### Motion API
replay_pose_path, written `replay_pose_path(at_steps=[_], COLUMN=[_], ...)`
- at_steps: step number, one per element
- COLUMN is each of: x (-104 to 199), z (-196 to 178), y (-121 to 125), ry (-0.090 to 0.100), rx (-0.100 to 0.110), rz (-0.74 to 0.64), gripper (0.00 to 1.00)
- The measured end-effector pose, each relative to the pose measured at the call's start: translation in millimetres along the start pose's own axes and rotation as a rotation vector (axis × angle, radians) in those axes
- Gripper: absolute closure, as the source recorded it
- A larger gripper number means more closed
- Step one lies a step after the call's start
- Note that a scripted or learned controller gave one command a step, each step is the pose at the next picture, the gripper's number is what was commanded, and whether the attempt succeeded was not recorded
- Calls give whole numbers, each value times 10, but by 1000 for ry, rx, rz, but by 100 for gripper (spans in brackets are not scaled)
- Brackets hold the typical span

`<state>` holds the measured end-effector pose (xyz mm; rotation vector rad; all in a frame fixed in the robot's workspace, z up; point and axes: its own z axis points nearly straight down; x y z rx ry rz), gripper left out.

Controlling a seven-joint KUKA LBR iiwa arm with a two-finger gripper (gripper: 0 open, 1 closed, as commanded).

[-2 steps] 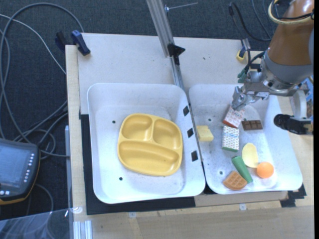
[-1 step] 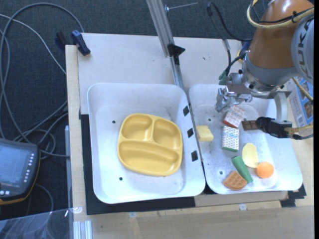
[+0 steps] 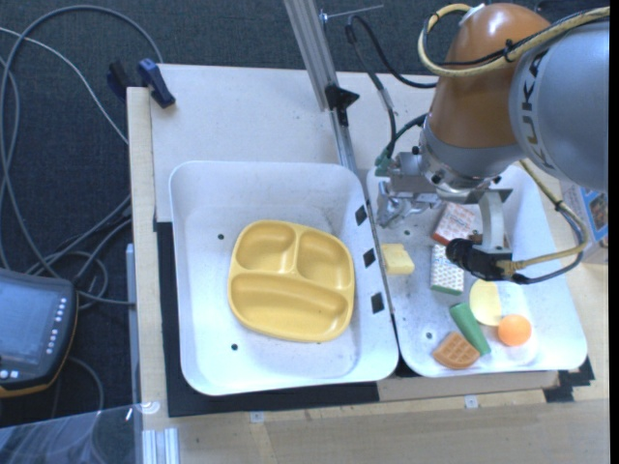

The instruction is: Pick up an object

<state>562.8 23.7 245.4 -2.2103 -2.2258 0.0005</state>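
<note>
— What sort of place is this?
— A robotics lab. A pale workbench (image 3: 242, 114) stands on dark carpet (image 3: 58, 104) strewn with loose cables (image 3: 48, 162), a teach pendant (image 3: 34, 332) rests at the left, and a grey-and-orange KUKA arm (image 3: 503, 75) reaches over two white bins (image 3: 193, 191) holding toy food (image 3: 484, 322) and a yellow divided plate (image 3: 290, 280).

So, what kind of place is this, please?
Probably a robotics lab bench: a grey and orange robot arm reaches over two shallow white plastic bins, one holding a yellow divided plastic tray, with loose black cables on the floor.
</note>
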Motion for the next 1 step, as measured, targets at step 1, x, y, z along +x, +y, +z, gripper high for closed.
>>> replay_pose_path(at_steps=[1], x=[593], z=[-20], y=[-102], ry=[0], rx=[-1], rz=[-1], gripper=[100])
